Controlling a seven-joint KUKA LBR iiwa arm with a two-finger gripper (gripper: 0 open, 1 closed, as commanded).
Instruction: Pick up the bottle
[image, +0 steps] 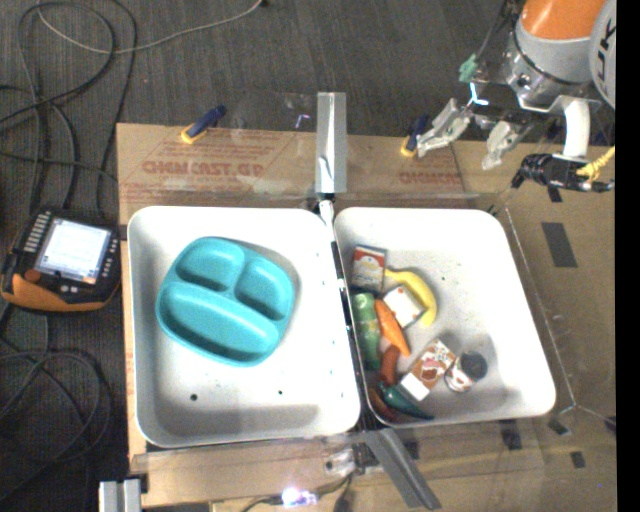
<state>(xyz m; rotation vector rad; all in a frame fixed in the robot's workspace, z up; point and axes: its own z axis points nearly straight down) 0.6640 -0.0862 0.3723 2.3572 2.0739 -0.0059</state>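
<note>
We see the gripper (470, 133) raised above the surface beyond the right bin's (520, 300) far rim, fingers spread apart and grasping nothing. The bottle (366, 328), green, lies along that bin's left wall beside a carrot (392, 333) and banana (418, 290).

The arm (565, 35) was cut off by the top and right edges at 1 o'clock. In the right bin (515, 300), the pile of small items (400, 340) overlapped, so the green one (364, 325) by the divider was partly covered and its kind unclear. A metal bracket (120, 494) was cropped at 7 o'clock.
</note>
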